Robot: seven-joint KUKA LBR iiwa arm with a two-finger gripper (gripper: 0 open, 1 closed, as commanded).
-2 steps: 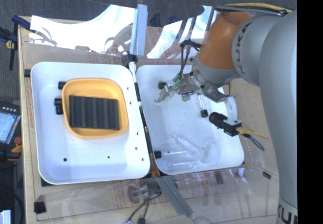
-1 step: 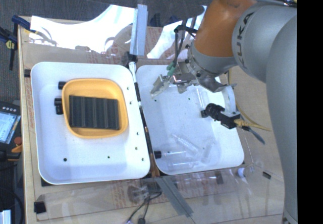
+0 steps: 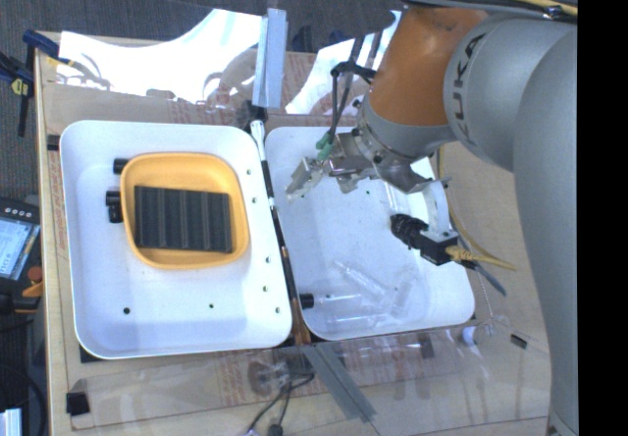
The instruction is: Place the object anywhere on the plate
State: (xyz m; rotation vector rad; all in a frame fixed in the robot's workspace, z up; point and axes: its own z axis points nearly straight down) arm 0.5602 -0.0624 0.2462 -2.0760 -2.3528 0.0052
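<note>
A large robot arm (image 3: 510, 81) with smooth, rounded housings in matte grey. Just above the wrist, a broad orange band (image 3: 422, 66) wraps the arm like a collar, with a thin yellowish rim along its upper edge. Below the band, a grey flange narrows into a cluster of metallic fittings. Thin dark cables (image 3: 343, 95) loop beside the orange band and run down toward the tool. The gripper (image 3: 306, 176) is small, pale metal, with a touch of green near its base. A black block-shaped connector (image 3: 424, 236) hangs beneath the wrist on a white bracket, trailing a yellowish cable.
</note>
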